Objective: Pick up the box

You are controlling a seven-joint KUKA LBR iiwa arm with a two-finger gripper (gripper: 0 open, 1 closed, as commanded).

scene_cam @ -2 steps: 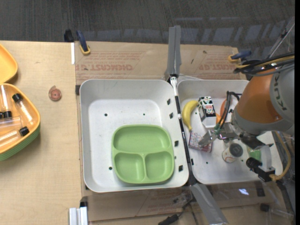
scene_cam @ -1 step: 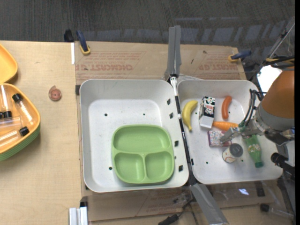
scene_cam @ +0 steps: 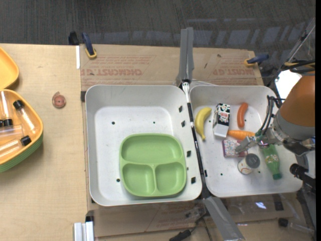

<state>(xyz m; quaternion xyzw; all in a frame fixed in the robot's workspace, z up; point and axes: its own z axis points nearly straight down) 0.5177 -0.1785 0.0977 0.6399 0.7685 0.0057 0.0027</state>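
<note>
- The tool [scene_cam: 244, 145] is seen low in the right bin [scene_cam: 281, 187]; whether its fingers are apart cannot be told.
- The box [scene_cam: 221, 119] is found up-left of it, long axis running up-frame, beside the banana [scene_cam: 201, 121].

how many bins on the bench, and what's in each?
2. Left bin holds a green tray. Right bin holds a banana, box, carrot, sausage, green bottle and small items; some may be hidden under the arm.

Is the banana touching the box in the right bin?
Apart. The camera view shows a strip of white bin floor between the banana and the black-and-white box; they lie side by side without meeting.
</note>
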